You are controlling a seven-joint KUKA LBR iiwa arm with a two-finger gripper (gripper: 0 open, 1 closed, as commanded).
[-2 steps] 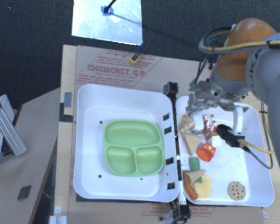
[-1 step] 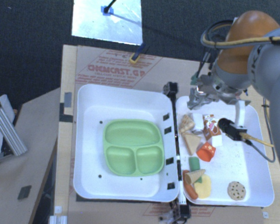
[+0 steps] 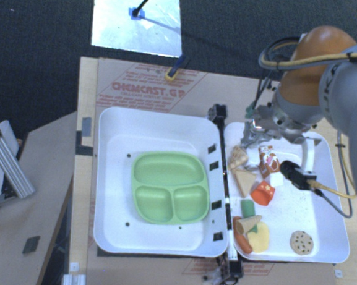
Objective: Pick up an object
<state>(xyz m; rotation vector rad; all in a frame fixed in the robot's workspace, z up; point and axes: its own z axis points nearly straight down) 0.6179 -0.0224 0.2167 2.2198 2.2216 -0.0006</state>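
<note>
Right bin [image 3: 328, 201]: gripper [image 3: 251, 138] just above tan toy [image 3: 238, 156].

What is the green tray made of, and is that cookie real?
The green tray looks like smooth moulded plastic, evenly coloured with a soft sheen. The cookie is probably a plastic toy: its edge is very neat and its spots tidy, though it is too small to be sure.

Glossy green plastic tray [image 3: 167, 187] (smooth) in a matt white bin [image 3: 111, 164]; brown cardboard [image 3: 149, 88] beneath.
</note>
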